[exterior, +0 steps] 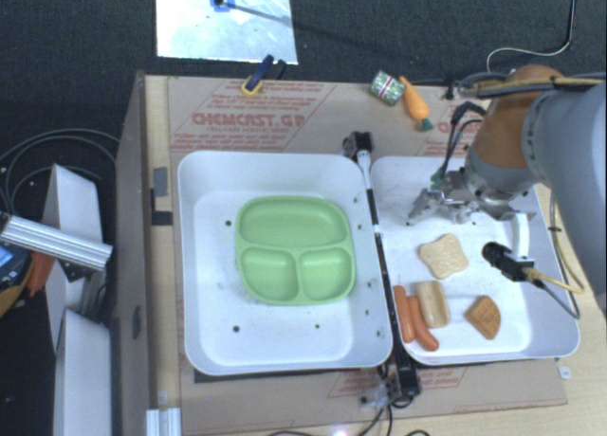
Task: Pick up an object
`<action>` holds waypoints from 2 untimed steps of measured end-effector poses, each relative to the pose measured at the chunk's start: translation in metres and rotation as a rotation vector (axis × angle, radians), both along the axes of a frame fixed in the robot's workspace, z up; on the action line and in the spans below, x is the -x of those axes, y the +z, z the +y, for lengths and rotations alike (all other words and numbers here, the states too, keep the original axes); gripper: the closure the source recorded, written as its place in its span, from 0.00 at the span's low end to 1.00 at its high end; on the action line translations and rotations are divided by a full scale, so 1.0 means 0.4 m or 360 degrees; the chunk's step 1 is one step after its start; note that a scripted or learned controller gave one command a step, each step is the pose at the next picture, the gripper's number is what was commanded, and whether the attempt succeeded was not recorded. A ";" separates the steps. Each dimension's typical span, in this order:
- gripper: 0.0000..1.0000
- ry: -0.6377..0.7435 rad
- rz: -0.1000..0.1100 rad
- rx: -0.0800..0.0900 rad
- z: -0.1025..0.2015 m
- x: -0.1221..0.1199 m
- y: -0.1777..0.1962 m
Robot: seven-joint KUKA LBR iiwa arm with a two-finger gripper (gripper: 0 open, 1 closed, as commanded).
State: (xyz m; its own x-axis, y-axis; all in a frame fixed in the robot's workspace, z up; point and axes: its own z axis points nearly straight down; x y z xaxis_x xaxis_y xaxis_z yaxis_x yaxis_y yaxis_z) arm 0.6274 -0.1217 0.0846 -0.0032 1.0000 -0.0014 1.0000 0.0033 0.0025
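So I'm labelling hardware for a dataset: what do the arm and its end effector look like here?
The arm is a thick, rounded grey body with an orange band above the wrist. Dark cables run along the wrist area. The end effector is a small metallic grey assembly with thin silvery prongs, over the right bin.

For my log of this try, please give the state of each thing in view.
Green three-compartment plastic plate: flat in left white bin, nothing on it.
Beige toast-shaped toy: lying in right white bin.
Two orange sausages: lying together.
End effector: low over right bin, holding nothing.
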 end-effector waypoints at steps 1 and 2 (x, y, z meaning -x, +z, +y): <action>0.00 0.0001 -0.0005 0.0000 0.003 -0.005 0.277; 0.00 -0.0005 0.0007 -0.0003 -0.019 0.106 0.007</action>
